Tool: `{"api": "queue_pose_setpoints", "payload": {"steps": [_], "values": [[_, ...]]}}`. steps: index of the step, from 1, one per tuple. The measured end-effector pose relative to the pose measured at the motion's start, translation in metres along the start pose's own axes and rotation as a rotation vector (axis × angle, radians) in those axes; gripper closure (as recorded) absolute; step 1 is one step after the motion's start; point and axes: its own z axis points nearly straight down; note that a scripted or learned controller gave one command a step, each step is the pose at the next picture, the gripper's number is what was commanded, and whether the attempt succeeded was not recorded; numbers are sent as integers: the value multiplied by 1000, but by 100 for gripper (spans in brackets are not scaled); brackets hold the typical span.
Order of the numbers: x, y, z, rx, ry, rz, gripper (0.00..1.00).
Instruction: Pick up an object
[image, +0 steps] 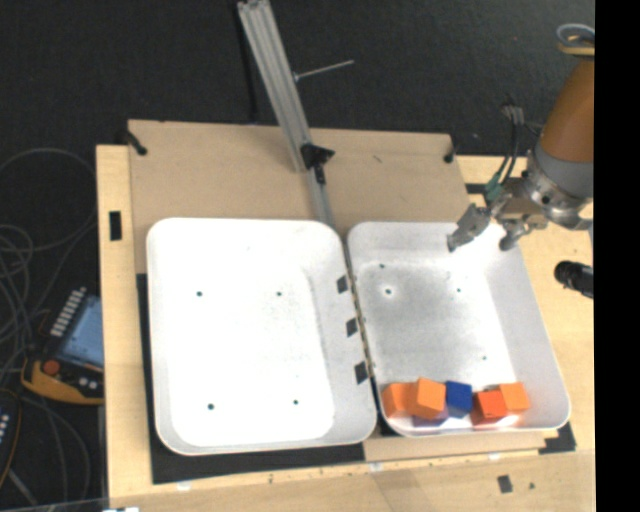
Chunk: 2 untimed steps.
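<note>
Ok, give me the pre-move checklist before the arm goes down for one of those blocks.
1. Targets present: orange blocks and a blue block lie in the right bin along its near wall. Ok.
2. Gripper over a target: it sits above the bin's far right corner, well away from the blocks. Not ok.
3. Gripper free of any load: nothing visible between its fingers. Ok.
4. Room around a block: they are packed side by side against the wall, some touching. Not ok.
5. Path across the bin floor to the blocks: no obstacles visible. Ok.
</note>
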Motion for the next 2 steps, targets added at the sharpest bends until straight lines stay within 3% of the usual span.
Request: {"api": "queue_pose_setpoints", "payload": {"steps": [1,2], "values": [[14,-64,31,6,3,8,0],[45,-122,118,11,6,7,0]]}}
